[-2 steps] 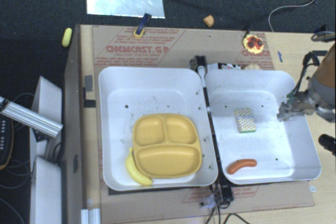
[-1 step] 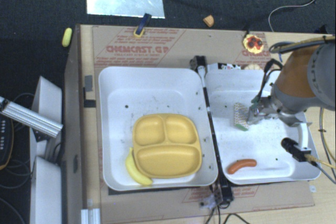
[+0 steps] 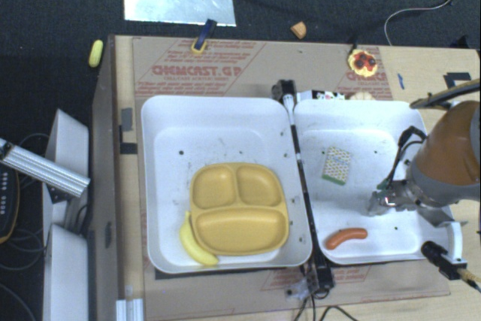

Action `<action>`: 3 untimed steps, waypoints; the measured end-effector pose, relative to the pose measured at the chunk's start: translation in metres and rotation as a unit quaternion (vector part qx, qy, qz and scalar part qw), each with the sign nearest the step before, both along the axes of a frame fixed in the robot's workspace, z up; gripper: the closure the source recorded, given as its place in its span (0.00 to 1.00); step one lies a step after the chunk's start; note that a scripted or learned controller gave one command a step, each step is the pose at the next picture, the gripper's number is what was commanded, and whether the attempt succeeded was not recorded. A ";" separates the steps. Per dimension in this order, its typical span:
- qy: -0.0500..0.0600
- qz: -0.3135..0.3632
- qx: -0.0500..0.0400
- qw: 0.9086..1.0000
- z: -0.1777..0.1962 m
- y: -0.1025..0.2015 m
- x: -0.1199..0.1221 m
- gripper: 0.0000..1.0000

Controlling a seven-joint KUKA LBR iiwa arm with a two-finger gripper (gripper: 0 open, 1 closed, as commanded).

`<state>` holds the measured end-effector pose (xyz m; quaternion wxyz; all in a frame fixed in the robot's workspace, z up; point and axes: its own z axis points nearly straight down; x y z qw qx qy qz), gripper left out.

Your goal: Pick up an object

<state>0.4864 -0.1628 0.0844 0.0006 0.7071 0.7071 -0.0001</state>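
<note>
Cardboard-topped bench, 2 white bins. Gripper (image 3: 385, 201) hangs low in the right bin (image 3: 391, 113), jaws unreadable from here. It should drop squarely over the hot dog (image 3: 346, 237) nearby, near the front wall.

I'm seeing the arm (image 3: 451, 154) running off the right edge, and the yellow plate (image 3: 239, 208) is covering part of the banana (image 3: 194, 246).

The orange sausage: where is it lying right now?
The orange sausage lies in the right bin, near its front edge, below the small patterned card and left of the gripper.
</note>
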 end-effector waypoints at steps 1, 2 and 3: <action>-0.002 0.000 -0.001 1.000 0.087 -0.041 0.001 1.00; -0.001 0.000 0.000 1.000 0.087 -0.040 0.001 0.00; -0.001 0.002 0.001 1.000 0.077 0.043 0.062 0.00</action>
